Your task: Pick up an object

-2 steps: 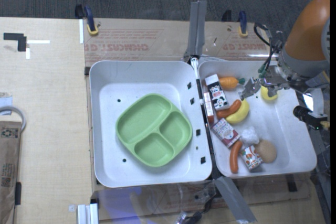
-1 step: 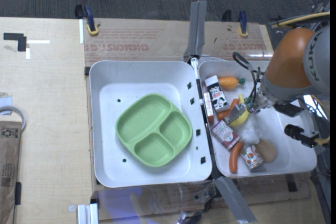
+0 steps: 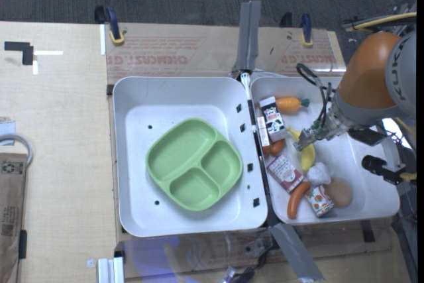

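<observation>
Green divided plate (image 3: 194, 165): smooth matt plastic. White bins (image 3: 132, 142): smooth plastic, slight sheen. Bench (image 3: 53, 129): pale matt wood. Backing board (image 3: 179, 53): printed brown cardboard.

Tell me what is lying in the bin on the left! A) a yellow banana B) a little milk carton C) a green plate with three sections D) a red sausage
C: the green plate with three sections lies in the left bin, while the sausage, banana and milk carton sit in the right bin.
</observation>
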Available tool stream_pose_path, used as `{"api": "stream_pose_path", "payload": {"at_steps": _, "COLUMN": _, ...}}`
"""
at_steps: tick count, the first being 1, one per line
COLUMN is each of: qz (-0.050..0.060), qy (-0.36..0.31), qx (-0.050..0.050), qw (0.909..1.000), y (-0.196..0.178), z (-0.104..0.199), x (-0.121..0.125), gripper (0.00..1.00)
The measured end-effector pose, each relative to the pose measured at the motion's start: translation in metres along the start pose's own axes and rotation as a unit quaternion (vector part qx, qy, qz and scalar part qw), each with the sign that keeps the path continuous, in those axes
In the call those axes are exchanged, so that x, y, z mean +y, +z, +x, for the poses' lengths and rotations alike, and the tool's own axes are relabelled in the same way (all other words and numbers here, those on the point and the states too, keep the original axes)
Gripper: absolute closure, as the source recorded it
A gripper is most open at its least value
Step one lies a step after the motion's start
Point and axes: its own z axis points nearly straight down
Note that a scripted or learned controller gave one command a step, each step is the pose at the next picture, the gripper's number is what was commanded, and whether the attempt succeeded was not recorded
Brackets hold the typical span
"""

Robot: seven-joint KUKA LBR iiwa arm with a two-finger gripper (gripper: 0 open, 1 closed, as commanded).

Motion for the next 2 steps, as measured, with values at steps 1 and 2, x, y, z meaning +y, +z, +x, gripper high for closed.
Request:
{"api": "stream_pose_path", "payload": {"at_steps": 1, "qz": -0.001, "qy": 0.028, "qx": -0.001, "qw": 0.9996, "y": -0.092, "z": 0.031, "x": 0.087, "gripper": 1.00}}
{"api": "stream_pose_path", "payload": {"at_steps": 2, "qz": 0.000, "qy": 0.009, "qx": 0.000, "qw": 1.0000, "y": -0.091, "z": 0.031, "x": 0.074, "gripper": 1.00}}
